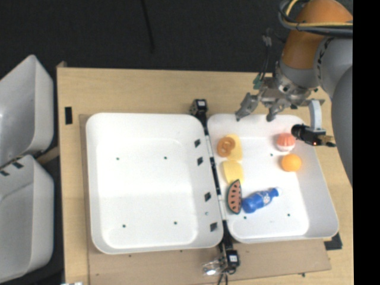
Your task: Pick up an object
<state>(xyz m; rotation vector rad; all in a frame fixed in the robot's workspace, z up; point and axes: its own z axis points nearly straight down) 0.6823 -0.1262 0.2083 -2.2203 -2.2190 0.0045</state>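
Tan bench (71, 159) under dark surround; two white bins side by side. Left bin (95, 177) bare of objects. Right bin (314, 218) holds all candidates: orange-yellow piece (228, 146) at 10 o'clock, yellow block (232, 171) below it, watermelon slice (235, 196) and blue bottle (259, 200) toward 6, pink object (285, 141) and orange ball (291, 162) at 2. Gripper (259, 113) hovers over bin's 12 o'clock rim, fingers spread, nothing between them. Likely staged high to descend on a pick.
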